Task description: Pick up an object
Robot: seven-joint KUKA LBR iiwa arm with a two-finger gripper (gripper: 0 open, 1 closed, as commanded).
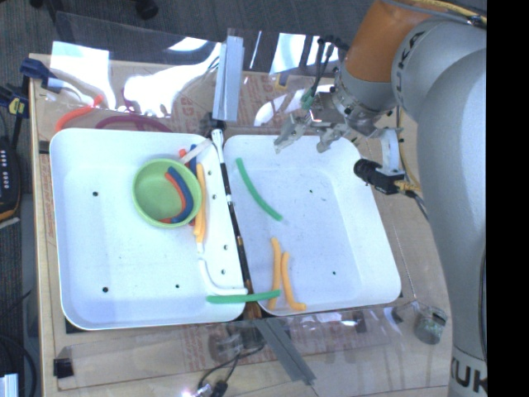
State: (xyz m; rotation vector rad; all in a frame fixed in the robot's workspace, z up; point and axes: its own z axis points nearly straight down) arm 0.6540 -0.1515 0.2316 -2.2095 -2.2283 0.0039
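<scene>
My gripper hangs over the far edge of the right bin, its two fingers spread apart with nothing between them. A green strip lies on the right bin's floor, below and left of the gripper. Two orange sticks lie near that bin's front edge. A second green strip rests across the front of the divider between the bins. In the left bin a green bowl holds red and blue pieces, with an orange stick beside it.
A white curved piece lies along the right side of the left bin. The grey arm fills the right side. Clear plastic and red rings sit behind the left bin.
</scene>
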